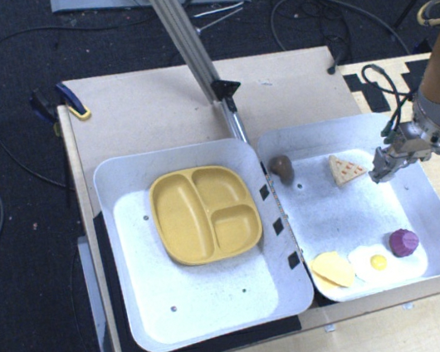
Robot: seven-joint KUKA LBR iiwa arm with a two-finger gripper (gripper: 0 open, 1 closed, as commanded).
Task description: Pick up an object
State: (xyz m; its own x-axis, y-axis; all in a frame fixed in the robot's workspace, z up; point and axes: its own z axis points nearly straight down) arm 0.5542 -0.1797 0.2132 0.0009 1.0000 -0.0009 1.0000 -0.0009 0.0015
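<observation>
White right bin (427,202): hand (381,171), grip state unreadable, hovering just right of pizza slice (346,169); brown ball (282,167) lying far-left; cheese (332,270), egg (375,260), purple piece (403,242) lining near edge. Yellow tray (206,214) occupying left bin (151,309).

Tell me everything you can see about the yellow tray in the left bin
The yellow tray is a rounded, squarish divided plate that looks like matte plastic. Raised ridges split it into three compartments: a tall one on the left, and an upper and a lower one on the right. It lies flat, right side up, in the upper middle of the left bin, slightly rotated. Only the bin floor touches it.
</observation>
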